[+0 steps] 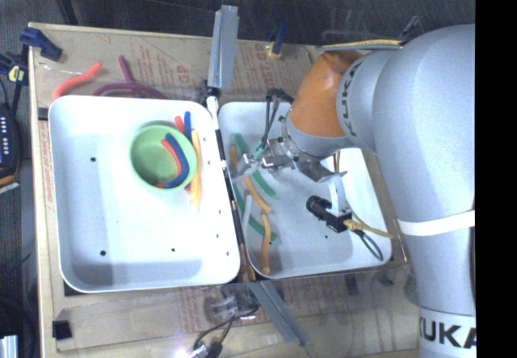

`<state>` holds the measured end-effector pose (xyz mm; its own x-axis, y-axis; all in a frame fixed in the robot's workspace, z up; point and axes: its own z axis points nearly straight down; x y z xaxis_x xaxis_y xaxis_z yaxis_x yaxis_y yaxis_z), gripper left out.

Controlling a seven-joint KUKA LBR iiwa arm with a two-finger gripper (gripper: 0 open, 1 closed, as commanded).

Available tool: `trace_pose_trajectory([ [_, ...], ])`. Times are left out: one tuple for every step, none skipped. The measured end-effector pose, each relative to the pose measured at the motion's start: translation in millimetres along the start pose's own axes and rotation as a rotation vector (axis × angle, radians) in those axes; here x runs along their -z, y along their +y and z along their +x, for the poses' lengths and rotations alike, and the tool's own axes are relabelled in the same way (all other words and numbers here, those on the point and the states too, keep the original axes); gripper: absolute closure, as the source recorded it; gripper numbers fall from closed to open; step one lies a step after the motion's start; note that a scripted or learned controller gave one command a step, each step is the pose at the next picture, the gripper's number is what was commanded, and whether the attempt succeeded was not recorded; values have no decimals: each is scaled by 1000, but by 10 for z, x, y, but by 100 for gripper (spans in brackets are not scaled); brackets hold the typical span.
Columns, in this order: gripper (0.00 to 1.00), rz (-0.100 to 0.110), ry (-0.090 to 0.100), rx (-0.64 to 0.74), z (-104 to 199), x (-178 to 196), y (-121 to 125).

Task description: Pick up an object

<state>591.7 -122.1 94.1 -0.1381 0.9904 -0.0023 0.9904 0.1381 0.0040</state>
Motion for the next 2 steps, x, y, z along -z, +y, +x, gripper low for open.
trace_pose_trajectory([
  [100,2,-2,6,-3,97,-1],
  [0,2,-2,6,-2,97,-1],
])
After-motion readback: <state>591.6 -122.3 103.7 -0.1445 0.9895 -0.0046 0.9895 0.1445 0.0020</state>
